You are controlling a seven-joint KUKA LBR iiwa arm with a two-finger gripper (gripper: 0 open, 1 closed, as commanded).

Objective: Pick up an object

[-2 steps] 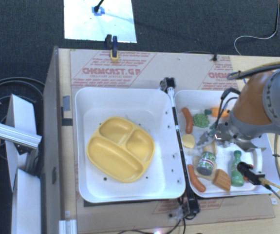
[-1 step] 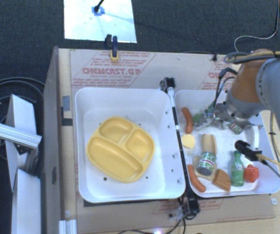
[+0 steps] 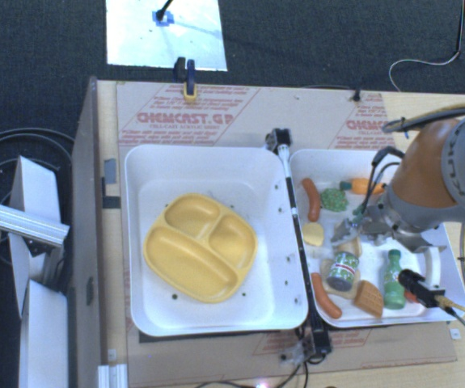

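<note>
Over the right bin's (image 3: 450, 309) crowded middle, my gripper (image 3: 352, 230), whose opening I cannot tell, hovers just above the can (image 3: 344, 270); tightly packed neighbours, I judge, could deflect it into a missed grasp.

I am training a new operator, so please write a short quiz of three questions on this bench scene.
1. True or false: the yellow divided plate lies in the left bin.
2. Which stands nearest the bench's front edge in the right bin? A) broccoli B) green bottle C) carrot
3. Fill in: the arm reaches over the ___ bin.

Key: 1 true; 2 B; 3 right.
</note>
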